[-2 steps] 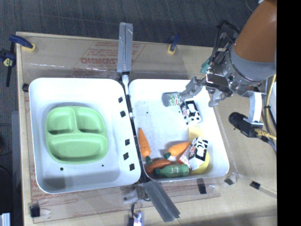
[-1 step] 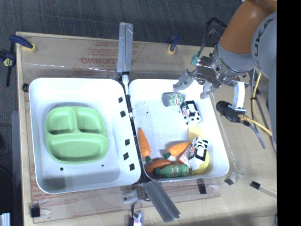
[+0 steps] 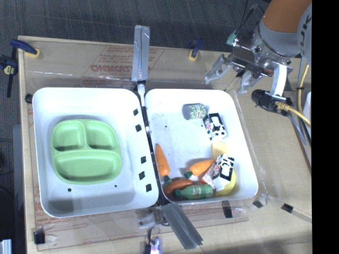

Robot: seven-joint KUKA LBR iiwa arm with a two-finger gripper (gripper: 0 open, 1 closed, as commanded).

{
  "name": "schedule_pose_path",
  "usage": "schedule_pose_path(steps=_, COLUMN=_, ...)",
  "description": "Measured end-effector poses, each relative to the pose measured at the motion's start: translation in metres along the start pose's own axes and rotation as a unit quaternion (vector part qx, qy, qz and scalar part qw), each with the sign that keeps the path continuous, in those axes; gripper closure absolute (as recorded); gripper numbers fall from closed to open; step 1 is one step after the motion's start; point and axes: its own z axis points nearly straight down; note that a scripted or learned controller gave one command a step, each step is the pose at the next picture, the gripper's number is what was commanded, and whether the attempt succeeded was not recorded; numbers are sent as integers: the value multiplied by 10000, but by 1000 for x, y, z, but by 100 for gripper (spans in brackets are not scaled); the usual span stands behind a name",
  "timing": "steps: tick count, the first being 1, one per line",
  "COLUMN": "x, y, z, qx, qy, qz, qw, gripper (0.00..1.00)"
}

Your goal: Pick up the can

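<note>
Camera view
Gripper (image 3: 231,79): above the right bin's (image 3: 241,121) far rim, fingers spread, nothing between them.
Can (image 3: 195,111): on its side inside the right bin, far end, just beside a cow-patterned carton (image 3: 215,126).
Green tray (image 3: 86,151): in the left bin (image 3: 39,115).

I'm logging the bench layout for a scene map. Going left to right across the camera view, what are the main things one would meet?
Green three-compartment plastic plate in the left white bin → upright orange toy carrot by the right white bin's left wall → small green-labelled can lying on its side → two-finger gripper, open, beyond the bin's far rim.
</note>
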Motion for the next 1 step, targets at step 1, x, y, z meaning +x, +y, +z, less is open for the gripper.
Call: schedule_pose_path(steps=1, x=-27, y=24, z=120, qx=18, qy=-3, qz=-618, qw=9981, gripper=0)
